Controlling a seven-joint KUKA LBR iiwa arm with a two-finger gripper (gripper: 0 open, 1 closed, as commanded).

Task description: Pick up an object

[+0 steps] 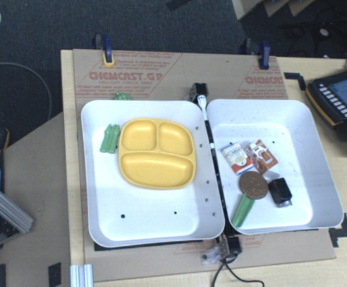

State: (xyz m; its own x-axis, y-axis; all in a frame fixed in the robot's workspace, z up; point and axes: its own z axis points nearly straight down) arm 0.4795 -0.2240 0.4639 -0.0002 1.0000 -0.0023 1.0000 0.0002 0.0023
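- Two white bins sit side by side on a brown board (161,70) printed with red lettering.
- Two blue clamps (107,45) hold the board's far edge, one above each bin.
- The left bin (102,208) holds a yellow plate (157,154) with three compartments, two small at the far side and one wide at the near side.
- A green bundle (109,139) lies just beside the plate's left edge, close to the bin's left wall.
- The right bin (299,130) holds five small things, grouped in its left and middle part.
- A white packet (236,155) and a red packet (262,155) lie next to each other, touching or nearly so.
- A brown disc (254,185) lies just below the packets, and its far edge meets them.
- A black block (280,191) sits just to the right of the disc.
- A green stick (243,210) lies at a slant, its upper end tucked at the disc's near edge and its lower end towards the bin's near wall.
- A black clip (200,91) sits at the far end of the seam between the bins.
- A small green scrap (122,97) lies on the board just beyond the left bin's far rim.
- A handheld controller (341,97) with a dark screen rests on the bench to the right.
- Whether the gripper is open or closed I cannot tell.
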